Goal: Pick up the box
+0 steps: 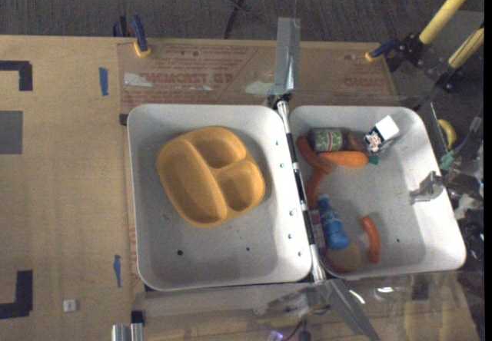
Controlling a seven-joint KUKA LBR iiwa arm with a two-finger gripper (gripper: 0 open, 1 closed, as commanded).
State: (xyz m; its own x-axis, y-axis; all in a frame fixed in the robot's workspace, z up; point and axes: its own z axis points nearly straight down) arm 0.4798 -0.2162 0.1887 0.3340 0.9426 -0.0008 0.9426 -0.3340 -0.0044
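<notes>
The box (383,133) is small and white with red and dark print on one side. It lies tilted in the far right corner of the right bin (400,263), touching the end of a carrot (344,158). My gripper (425,188) shows as a small grey metal shape near the bin's right wall, low over the floor. It is nearer the camera than the box and apart from it, with nothing seen in it.
The right bin also holds a dark can (327,138), a curved red sausage (311,165), a blue bottle (332,224), a second sausage (372,238) and a brown lump (346,256). A yellow divided plate (211,174) sits in the left bin (154,255).
</notes>
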